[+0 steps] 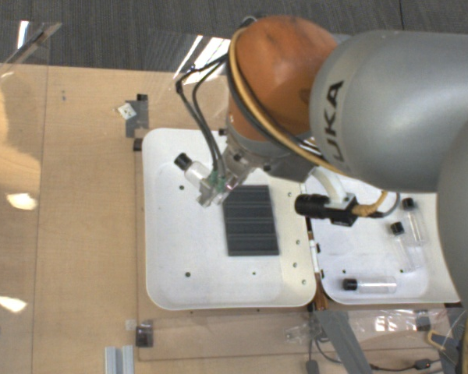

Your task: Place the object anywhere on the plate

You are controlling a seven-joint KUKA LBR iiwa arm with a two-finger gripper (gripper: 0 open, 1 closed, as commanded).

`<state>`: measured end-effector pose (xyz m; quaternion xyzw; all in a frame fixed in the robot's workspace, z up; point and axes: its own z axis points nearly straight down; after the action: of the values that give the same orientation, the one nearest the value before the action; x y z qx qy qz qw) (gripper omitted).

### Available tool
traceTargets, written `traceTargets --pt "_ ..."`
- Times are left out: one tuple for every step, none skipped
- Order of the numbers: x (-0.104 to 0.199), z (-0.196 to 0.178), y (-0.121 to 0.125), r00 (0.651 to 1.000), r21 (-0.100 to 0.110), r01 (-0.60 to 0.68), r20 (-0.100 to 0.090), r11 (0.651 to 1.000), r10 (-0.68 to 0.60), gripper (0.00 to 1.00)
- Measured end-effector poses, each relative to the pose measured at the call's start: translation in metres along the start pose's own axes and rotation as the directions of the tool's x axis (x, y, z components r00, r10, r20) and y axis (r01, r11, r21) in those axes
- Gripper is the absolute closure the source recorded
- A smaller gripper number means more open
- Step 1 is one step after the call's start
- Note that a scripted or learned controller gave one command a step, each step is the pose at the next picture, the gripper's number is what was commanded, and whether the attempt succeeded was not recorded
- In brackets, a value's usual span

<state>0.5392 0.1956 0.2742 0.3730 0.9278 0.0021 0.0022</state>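
You see two white bins [171,279] on a tan wood-grain table [62,232], a dark grey ribbed plate [251,220], and clear black-capped tubes [191,170].

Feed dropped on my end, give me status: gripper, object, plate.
Gripper low over left bin, jaws state unclear. Clear vial beside it, not on dark plate. Two more vials in right bin.

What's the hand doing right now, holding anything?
Hand: over the left bin, at a clear vial beside the dark ridged plate; open or closed cannot be told, nor any hold.
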Motion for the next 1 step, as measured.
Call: traceTargets --pt "0.0289 -0.0180 -0.0055 0.340 0.002 -0.941 0.004 0.340 0.940 1.00"
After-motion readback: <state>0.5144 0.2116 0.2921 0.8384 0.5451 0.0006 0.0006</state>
